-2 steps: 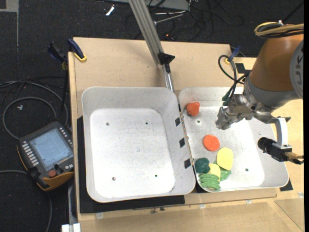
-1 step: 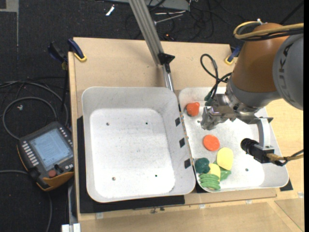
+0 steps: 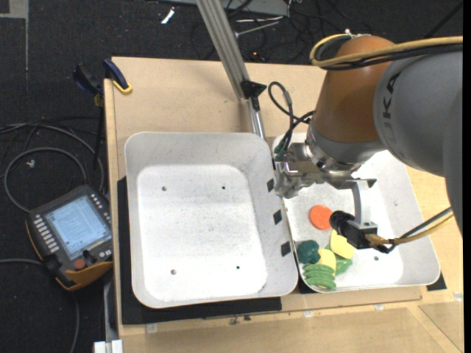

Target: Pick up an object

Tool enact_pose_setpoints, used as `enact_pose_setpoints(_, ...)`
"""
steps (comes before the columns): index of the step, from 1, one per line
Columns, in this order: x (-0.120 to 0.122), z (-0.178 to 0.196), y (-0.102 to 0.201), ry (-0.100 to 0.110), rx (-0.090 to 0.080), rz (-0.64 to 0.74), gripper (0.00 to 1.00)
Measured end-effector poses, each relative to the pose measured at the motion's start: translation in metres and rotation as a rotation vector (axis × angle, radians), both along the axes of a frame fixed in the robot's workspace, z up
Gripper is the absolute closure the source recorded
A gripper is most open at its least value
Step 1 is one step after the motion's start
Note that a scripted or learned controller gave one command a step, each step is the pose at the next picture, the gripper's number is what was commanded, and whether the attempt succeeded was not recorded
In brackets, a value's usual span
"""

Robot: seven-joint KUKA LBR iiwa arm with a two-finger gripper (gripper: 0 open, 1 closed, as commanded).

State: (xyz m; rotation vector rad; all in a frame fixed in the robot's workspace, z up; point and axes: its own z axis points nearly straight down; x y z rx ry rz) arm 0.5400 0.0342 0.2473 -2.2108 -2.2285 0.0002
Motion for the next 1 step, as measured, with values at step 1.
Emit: enact_pose_setpoints(1,-0.0028,-0.0146,0.0547,0.002,0.000,0.000,1.00)
